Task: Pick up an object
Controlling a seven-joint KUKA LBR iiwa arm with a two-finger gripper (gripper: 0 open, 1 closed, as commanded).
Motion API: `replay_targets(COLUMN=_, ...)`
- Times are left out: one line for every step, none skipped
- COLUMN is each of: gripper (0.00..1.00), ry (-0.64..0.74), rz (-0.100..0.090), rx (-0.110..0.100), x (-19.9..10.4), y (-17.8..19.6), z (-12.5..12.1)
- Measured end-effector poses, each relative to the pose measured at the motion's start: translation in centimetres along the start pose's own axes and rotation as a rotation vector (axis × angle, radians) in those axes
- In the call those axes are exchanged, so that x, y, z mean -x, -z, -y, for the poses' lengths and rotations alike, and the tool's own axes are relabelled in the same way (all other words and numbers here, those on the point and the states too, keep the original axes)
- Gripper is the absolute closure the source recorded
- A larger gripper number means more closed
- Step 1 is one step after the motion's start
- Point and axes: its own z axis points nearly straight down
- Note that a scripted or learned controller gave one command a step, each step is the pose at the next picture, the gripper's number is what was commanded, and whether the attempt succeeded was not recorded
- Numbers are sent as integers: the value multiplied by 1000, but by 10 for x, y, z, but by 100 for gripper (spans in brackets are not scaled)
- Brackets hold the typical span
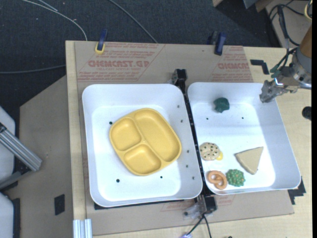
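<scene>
Five toys lying in right bin [277, 128]; nearest, dark green lump [221, 104], sitting left of gripper [267, 94] hovering at far right rim, nothing visibly held, finger spread unclear.

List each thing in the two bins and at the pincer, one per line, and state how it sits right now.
Yellow divided plate: upright in left bin, compartments bare.
Dark green piece: loose at far end of right bin.
Cookie: flat, by right bin's left wall.
Pretzel: flat, near corner.
Broccoli: beside the pretzel.
Tan wedge: lying flat.
Pincer: over right bin's far right rim, holding nothing visible.
</scene>
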Motion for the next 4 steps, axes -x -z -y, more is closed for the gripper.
replay_targets(gripper=100, ry=0, rz=-3, rx=-5, x=-49, y=3, z=9)
replay_targets(gripper=100, ry=4, rz=-4, rx=-6, x=-105, y=-6, z=8)
replay_targets(gripper=100, ry=4, rz=-4, rx=-6, x=-152, y=-12, z=4)
replay_targets(gripper=100, ry=2, rz=-4, rx=-6, x=-206, y=-15, z=6)
